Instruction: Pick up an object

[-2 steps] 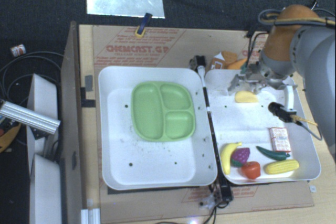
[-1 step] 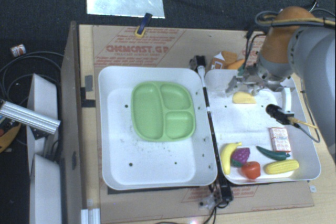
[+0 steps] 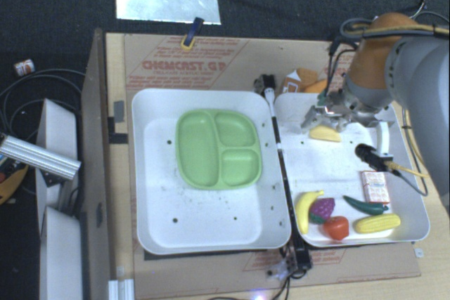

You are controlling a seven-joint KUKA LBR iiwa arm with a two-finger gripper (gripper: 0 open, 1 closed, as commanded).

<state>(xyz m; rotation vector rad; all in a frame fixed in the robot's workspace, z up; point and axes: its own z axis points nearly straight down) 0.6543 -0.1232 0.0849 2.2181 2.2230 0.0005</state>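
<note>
Claw: mine (image 3: 325, 117) sits low over the yellow piece (image 3: 325, 133); grip state I cannot tell.
Progress: I judge nothing lifted yet.

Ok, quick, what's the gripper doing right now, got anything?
Gripper: low in the right bin, right above the pale yellow piece; grasp cannot be told.

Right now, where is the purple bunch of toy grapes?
The purple bunch of toy grapes lies in the right-hand white bin, near its front edge, between the yellow toy banana and the red toy tomato.
</note>
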